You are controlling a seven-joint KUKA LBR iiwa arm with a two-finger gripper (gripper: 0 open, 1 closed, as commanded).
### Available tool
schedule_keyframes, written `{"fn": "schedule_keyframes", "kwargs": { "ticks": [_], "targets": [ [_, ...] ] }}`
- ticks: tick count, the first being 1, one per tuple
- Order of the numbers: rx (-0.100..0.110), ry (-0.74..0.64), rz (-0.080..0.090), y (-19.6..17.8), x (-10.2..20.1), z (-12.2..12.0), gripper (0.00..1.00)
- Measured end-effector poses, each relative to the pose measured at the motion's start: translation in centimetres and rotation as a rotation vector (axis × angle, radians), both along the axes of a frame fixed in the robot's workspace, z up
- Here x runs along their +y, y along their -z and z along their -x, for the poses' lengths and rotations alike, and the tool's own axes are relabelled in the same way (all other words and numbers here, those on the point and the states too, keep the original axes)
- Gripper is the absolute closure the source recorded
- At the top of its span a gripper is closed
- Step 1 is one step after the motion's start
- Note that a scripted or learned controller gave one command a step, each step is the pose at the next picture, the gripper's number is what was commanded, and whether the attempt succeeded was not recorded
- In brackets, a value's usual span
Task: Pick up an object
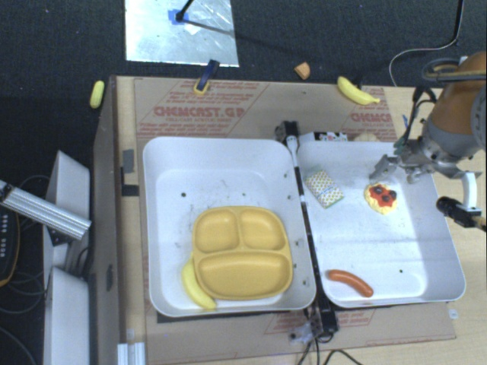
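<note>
Nearest in the right bin: a sausage, lying loose. Farther in, a pizza slice flat on the floor, likeliest target. The pincer hangs just beyond it, prongs spread, gripping nothing. Left bin: yellow tray, banana.

Glossy yellow plastic tray, smooth white plastic bins, matt cardboard bench

I see a tray and banana in the left bin. Right bin — sponge behind, pizza right of it, sausage nearest me.
</note>
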State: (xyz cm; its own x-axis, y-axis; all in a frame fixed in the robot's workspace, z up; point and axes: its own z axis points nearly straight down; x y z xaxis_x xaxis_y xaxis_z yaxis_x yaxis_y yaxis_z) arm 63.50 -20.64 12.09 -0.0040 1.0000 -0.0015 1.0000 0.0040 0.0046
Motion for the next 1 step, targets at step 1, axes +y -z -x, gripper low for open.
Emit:
{"fn": "schedule_keyframes", "kwargs": {
  "ticks": [1],
  "targets": [
    [0.004, 0.002, -0.001, 3.67, 0.81, 2.22, 0.00]
  ]
}}
